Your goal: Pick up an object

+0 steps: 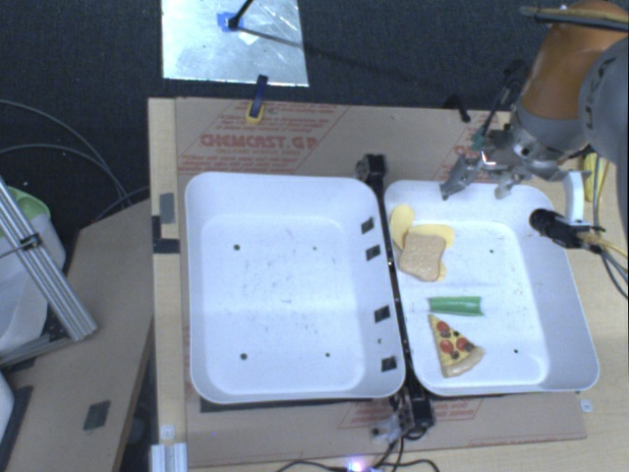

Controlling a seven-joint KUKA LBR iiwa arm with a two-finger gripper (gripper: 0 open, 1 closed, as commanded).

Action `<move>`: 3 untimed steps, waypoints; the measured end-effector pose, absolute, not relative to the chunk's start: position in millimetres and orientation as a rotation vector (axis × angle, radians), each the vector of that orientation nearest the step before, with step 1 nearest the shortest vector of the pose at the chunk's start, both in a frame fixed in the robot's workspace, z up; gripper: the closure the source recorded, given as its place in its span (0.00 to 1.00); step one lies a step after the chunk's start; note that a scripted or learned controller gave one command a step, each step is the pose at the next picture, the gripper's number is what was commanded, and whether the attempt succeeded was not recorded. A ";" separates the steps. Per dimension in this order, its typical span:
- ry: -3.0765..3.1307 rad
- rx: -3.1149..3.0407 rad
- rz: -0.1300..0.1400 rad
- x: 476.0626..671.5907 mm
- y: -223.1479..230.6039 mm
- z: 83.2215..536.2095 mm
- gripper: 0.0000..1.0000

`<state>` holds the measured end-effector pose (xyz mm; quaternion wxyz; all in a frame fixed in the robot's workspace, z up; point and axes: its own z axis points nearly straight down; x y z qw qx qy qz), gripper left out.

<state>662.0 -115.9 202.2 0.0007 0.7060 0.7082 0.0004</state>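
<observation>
1. The bench [246,131] carried two shallow white bins side by side, the left bin [285,288] and the right bin [550,303], joined along a dark central divider with black clips.
2. The arm [575,62], grey with an orange band, entered from the right and hung over the far right corner of the right bin.
3. The gripper [479,178] sat above the far rim of the right bin; its two fingers stood apart, with nothing between them.
4. A slice of toy bread [424,254] lay in the near-left part of the right bin's far half, resting on a yellow piece [403,226] that showed beyond its top and left edges.
5. A green piece [456,305] lay flat just nearer the camera than the bread, apart from it.
6. A toy pizza slice [456,345] lay nearest the camera in the same bin, just beside the green piece, its crust toward the near rim.
7. All four toys were grouped along the left side of the right bin, close to the divider and well apart from the gripper.
8. A silvery sheet [236,28] lay on the dark floor beyond the bench, with a small blue object [228,21] on it.
</observation>
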 end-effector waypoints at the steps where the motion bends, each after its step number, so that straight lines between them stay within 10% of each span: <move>1: 2.228 2.225 -0.007 633.6 -105.5 98.1 0.00; 2: 2.211 2.214 0.017 585.8 -93.9 89.6 0.00; 3: 2.211 2.207 0.028 590.7 -93.2 105.1 1.00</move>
